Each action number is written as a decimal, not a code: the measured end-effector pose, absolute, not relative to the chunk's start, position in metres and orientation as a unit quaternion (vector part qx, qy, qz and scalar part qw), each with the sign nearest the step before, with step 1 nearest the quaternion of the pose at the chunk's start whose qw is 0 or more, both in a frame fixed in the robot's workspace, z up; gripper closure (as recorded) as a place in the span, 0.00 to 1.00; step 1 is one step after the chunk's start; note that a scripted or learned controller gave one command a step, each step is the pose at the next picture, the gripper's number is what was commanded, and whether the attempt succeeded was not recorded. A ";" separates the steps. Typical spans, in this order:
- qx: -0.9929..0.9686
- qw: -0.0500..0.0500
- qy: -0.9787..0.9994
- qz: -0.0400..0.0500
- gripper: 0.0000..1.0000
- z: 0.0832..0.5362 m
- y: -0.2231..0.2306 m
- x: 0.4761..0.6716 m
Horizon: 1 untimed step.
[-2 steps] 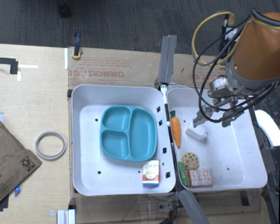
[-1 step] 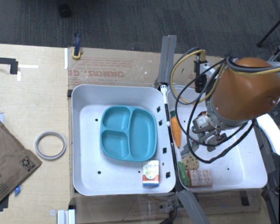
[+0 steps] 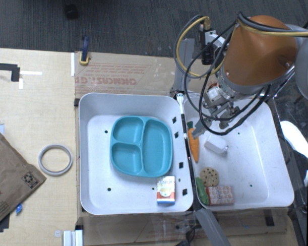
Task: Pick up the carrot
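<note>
The carrot (image 3: 194,145) is a small orange piece with a green top. It lies lengthwise against the left wall of the right bin (image 3: 274,149). The gripper (image 3: 215,111) hangs under the orange wrist band at the back of the right bin, wrapped in black cables. It is above and to the right of the carrot, a short way from it. Nothing can be seen held in it.
In the right bin lie a white block (image 3: 216,146), a cookie (image 3: 209,174), a red packet (image 3: 220,195) and a green item (image 3: 200,189). The left bin (image 3: 89,158) holds a blue divided plate (image 3: 142,146) and a small carton (image 3: 166,190). A tape ring (image 3: 55,159) lies on the bench.
</note>
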<state>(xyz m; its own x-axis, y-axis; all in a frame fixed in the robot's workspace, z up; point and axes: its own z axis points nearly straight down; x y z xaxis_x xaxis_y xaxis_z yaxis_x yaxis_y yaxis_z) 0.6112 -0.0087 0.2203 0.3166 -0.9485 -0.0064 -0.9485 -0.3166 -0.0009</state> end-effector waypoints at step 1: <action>-0.873 0.001 0.488 0.003 0.00 0.189 -0.028 0.577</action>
<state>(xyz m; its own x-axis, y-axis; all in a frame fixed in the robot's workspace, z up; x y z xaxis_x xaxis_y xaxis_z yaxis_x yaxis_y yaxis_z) 0.5768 -0.0280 0.1890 0.5231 -0.8522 -0.0074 -0.8523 -0.5231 0.0010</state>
